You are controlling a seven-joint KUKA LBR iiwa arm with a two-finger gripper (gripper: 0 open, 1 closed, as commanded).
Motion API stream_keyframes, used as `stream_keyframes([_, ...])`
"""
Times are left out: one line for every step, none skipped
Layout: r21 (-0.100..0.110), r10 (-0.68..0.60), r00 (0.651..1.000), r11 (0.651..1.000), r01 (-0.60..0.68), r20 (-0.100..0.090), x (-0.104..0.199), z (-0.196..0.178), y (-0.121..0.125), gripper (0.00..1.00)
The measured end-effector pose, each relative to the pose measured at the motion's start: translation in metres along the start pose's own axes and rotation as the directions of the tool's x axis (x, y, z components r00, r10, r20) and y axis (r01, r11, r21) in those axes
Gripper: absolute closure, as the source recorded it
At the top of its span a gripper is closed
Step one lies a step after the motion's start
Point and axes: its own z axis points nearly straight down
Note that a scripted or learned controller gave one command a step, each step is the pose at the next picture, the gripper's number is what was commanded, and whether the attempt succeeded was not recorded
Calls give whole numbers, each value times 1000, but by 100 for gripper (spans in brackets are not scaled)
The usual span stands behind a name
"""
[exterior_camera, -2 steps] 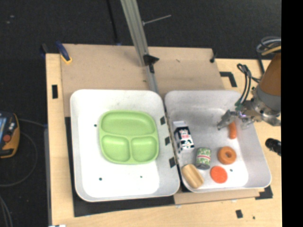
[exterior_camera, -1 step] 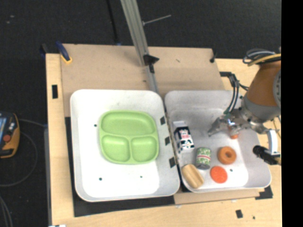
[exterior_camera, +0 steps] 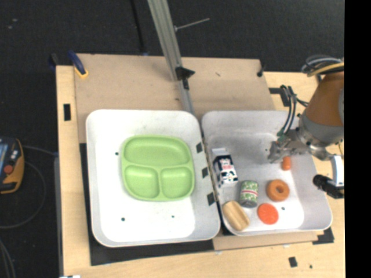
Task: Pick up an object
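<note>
The right bin (exterior_camera: 243, 129) holds several small items. A black-and-white milk carton (exterior_camera: 225, 170) lies near its left wall, with a green can (exterior_camera: 249, 193) just below it. A tan bread loaf (exterior_camera: 236, 215) and a red-orange round piece (exterior_camera: 268, 213) sit at the front edge, and a brown donut (exterior_camera: 278, 190) lies to their right. My gripper (exterior_camera: 283, 150) hangs low over the bin's right middle. A small orange piece (exterior_camera: 286, 164) sits right under its tip, touching or nearly touching it.
A green three-compartment plate (exterior_camera: 156, 168) lies in the left bin (exterior_camera: 104, 213). A grey metal post (exterior_camera: 168, 39) rises behind the bins. The arm's orange band (exterior_camera: 324, 103) and its cables overhang the right bin's far right corner.
</note>
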Motion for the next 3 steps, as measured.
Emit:
stream_keyframes([-1, 0, 1000, 1000, 0, 0, -6, -50, 10, 100])
stream_keyframes([-2, -1, 1000, 1000, 1, 0, -4, -100, 20, 100])
stream_keyframes([-1, -2, 1000, 1000, 2, 0, -5, -154, 21, 100])
